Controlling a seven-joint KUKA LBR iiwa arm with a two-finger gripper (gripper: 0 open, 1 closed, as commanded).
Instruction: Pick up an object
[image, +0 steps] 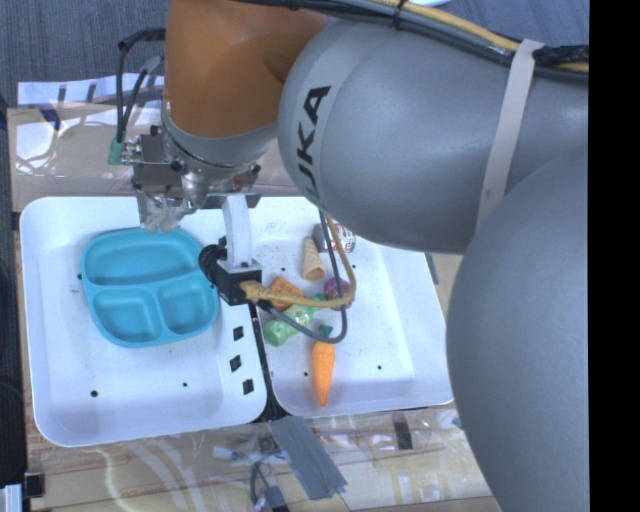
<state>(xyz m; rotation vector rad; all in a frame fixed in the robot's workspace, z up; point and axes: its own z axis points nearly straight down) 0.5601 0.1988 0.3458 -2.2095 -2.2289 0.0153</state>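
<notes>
A blue divided plate (150, 285) lies in the left bin (60, 400). My gripper (160, 213) hangs at the plate's far rim, near the bin's back wall, and nothing is visibly held in it. The right bin (400, 360) holds an orange carrot (323, 372) near its front. Behind the carrot are a green piece (300, 322), an orange piece (285, 292) and a purple piece (330, 292). A tan cone (314, 262) lies further back. The big grey arm hides the right bin's far side.
The two bins meet at a ridge (262, 370) in the middle. A small can-like thing (346, 238) peeks out under the arm at the back of the right bin. Grey tape (305, 455) lies on the bench in front of the bins.
</notes>
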